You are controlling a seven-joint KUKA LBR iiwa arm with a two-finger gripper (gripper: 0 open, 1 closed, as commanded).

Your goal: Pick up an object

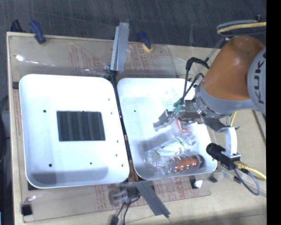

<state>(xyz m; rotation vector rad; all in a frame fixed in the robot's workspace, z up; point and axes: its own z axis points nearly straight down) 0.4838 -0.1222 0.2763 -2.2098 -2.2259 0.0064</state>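
Left bin [37, 125] just has a dark ribbed panel [81, 125] lying flat. Over the right bin [136, 107], the gripper [171, 118] hangs above a clear plastic bottle [175, 161] near the front wall; honestly can't tell its finger state

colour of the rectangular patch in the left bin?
Dark grey, ribbed with vertical stripes, against the white left bin. Camera view.

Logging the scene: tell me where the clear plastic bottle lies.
The clear plastic bottle lies in the right bin, against its near edge, just below the gripper.
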